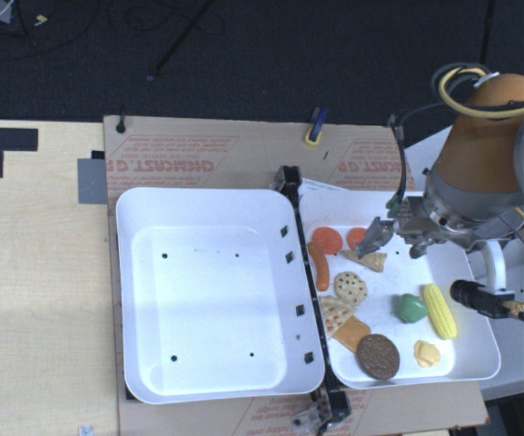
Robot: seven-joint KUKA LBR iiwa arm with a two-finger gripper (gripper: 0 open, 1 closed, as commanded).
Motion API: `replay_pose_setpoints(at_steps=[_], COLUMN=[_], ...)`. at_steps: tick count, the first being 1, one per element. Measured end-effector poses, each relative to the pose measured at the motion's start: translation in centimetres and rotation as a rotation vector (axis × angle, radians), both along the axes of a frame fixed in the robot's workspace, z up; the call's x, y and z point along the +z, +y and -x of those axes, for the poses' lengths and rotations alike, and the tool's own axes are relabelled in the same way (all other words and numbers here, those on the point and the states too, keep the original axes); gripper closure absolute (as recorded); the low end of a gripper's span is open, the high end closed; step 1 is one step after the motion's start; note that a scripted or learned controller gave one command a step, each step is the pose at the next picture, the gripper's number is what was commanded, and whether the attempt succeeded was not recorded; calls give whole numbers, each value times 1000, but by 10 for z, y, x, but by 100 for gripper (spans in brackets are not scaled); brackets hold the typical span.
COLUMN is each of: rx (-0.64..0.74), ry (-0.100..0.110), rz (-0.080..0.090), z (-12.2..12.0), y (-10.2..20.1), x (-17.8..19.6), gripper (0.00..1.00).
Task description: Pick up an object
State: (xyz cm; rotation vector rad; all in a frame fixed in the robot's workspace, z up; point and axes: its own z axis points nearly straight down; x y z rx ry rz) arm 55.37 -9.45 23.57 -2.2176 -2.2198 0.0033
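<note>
The claw (375, 241) hangs low over the upper middle of the right bin (479, 357), reached in from the right on the grey arm with its orange band (484, 148). Its dark fingers (377, 236) point down and to the left, but they merge into one blurred shape, so I cannot tell how far apart they stand or whether anything is between them. Their tips are just beside a pale wedge-shaped piece (373, 262) and a small red-orange piece (358, 238); contact with either cannot be made out.

The things to pick all lie in the right bin: a round orange-red item (326, 240), an orange sausage shape (321, 269) along the left wall, a speckled round cracker (350, 287), a waffle-patterned piece (333, 314), a tan slab (351, 333), a dark brown disc (379, 356), a green item (411, 308), a yellow corn cob (439, 310) and a small yellow lump (427, 353). The left bin (207, 209) sits beside it on the worktop (39, 289).
</note>
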Motion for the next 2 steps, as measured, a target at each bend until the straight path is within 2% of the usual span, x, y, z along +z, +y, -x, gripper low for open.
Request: replay_pose_setpoints(at_steps=[1,2], rx=[1,-2], ry=[6,-3], rz=[0,1], z=[-39,-79], y=[-8,-40], x=[-96,-150], gripper=[0,0])
